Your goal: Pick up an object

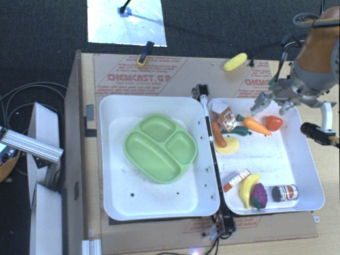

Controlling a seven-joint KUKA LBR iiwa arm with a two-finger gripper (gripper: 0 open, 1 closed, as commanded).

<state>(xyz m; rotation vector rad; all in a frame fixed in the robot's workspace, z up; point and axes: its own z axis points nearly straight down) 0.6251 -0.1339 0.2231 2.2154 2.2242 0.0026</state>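
My gripper [272,106] hangs over the far edge of the right bin [303,166], open, its two grey fingers spread with nothing between them. Just in front of it lie a red tomato [274,122] and an orange carrot [256,125] with a green top. Further left are a brown snack packet [226,118], an orange sausage-like piece [218,134] and a pale yellow piece [229,146]. Near the front edge sit a banana [247,187], purple grapes [259,195], a small can [286,193] and a red-and-white tube [236,180].
The left bin [119,195] holds a green divided plate [160,147]. A yellow lemon-like toy [235,61] lies on the bench behind the right bin. A yellow-and-black clamp [144,54] sits at the bench's far edge.
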